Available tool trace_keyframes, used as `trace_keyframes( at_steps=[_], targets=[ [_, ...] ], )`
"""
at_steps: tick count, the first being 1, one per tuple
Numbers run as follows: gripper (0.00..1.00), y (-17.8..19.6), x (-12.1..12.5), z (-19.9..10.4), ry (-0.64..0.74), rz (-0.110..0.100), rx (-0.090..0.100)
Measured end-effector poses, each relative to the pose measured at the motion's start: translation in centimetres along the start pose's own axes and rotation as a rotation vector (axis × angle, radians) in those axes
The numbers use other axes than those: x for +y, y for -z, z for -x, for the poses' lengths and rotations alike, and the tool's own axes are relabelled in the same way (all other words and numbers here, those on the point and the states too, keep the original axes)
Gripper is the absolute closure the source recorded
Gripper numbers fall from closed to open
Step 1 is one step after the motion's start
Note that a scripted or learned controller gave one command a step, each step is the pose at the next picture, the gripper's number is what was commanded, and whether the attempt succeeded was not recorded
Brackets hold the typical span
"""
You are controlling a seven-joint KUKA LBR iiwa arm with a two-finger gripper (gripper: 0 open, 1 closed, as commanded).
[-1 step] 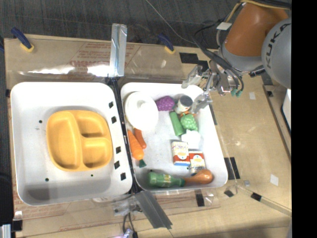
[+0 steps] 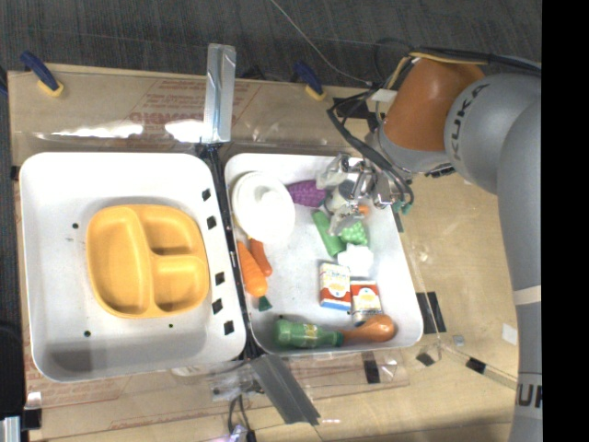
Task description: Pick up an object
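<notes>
Fingers state unclear, low among purple toy, green pieces, white cup.

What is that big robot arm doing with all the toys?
The robot arm is reaching down into the right bin, which is full of toy food. Its hand is low over a green toy near the bin's top, beside a purple toy and a white bowl. Nothing looks lifted yet. The left bin has a yellow tray.

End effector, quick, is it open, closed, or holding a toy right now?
End effector: cannot be told; it sits low over the green items in the right bin.
</notes>
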State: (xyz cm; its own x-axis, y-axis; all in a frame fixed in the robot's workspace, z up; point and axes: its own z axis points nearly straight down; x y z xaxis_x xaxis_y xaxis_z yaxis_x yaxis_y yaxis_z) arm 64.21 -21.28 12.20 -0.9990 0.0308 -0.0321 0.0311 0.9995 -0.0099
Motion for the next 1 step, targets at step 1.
trace_keyframes(
  at_steps=[1],
  targets=[
    [0.00, -2.61, 2.21, -3.05, -0.061, 0.008, 0.030]
  ],
)
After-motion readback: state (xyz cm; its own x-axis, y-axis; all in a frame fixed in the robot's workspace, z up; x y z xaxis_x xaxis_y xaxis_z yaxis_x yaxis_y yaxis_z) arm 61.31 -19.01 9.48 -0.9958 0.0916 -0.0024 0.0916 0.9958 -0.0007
